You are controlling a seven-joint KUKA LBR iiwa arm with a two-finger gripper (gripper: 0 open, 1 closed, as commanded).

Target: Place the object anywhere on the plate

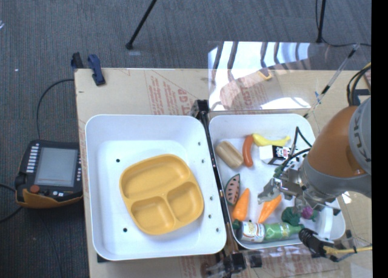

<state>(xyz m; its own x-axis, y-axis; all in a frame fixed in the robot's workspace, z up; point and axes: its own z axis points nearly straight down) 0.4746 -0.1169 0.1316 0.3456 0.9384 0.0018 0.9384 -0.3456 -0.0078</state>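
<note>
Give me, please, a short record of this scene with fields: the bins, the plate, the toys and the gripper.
left bin: holds the plate
plate: yellow, three compartments, nothing on it
right bin: holds the toy food
toys: bun, sausage, banana, melon slice, two carrots, bottle
gripper: low over the right bin, beside the second carrot
task state: no object on the plate yet

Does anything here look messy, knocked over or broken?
Nothing looks broken or spilled. The toy foods lie jumbled in the right bin, and a green bottle lies on its side along the near wall. The yellow plate sits slightly askew in the left bin.
</note>
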